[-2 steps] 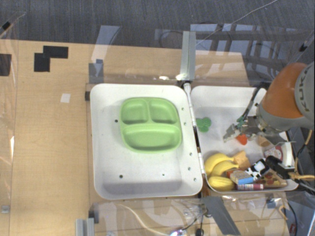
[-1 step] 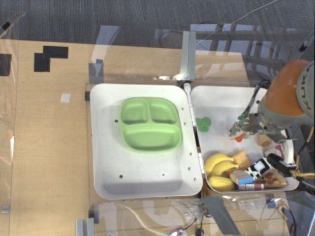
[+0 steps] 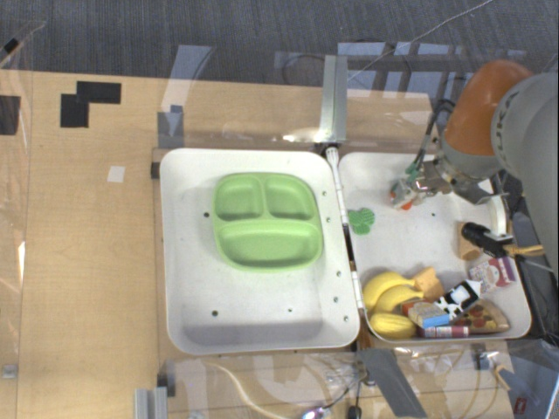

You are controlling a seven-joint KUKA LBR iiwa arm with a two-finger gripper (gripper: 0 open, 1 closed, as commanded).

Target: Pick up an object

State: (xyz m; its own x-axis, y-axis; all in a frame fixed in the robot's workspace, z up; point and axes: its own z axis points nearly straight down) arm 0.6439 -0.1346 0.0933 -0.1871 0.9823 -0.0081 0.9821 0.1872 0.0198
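Your pincer [image 3: 409, 190] hangs over the far part of the right bin [image 3: 410, 251], too small and blurred for you to tell its state. The objects lie heaped at that bin's near right: bananas [image 3: 389, 299] clear, the rest overlapping, hard to identify.

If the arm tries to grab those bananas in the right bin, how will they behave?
The bananas look curved and smooth, so they may rock or slip from the gripper. Wedged against the bin wall beside the clutter, they probably won't roll far.
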